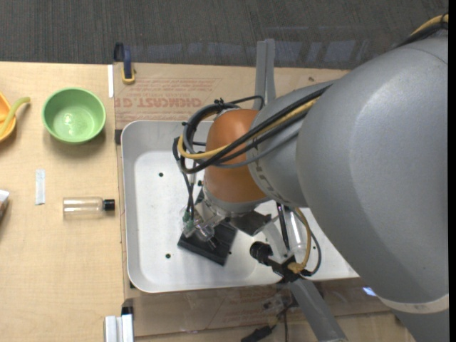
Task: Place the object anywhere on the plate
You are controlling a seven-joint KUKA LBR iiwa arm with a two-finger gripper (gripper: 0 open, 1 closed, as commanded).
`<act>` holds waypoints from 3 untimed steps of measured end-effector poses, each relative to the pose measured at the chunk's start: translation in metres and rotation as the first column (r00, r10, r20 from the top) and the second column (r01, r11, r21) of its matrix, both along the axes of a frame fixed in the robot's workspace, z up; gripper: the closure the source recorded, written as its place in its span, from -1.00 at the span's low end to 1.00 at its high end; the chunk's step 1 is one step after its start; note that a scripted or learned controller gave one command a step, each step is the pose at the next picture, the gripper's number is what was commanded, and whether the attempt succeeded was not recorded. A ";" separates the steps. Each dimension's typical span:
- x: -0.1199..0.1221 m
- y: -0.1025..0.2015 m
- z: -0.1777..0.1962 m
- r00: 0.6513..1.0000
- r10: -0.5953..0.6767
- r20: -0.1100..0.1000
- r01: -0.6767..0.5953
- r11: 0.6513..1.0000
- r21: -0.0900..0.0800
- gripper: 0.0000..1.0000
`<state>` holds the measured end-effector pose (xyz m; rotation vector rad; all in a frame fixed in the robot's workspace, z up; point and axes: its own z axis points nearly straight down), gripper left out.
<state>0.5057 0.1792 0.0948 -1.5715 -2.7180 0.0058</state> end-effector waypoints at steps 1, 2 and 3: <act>0.069 -0.045 0.165 0.972 0.234 0.004 -0.234 0.972 0.000 1.00; -0.002 -0.005 0.099 0.965 0.263 -0.001 -0.263 0.965 0.001 1.00; -0.002 -0.005 0.099 0.965 0.263 0.000 -0.263 0.965 0.001 -1.00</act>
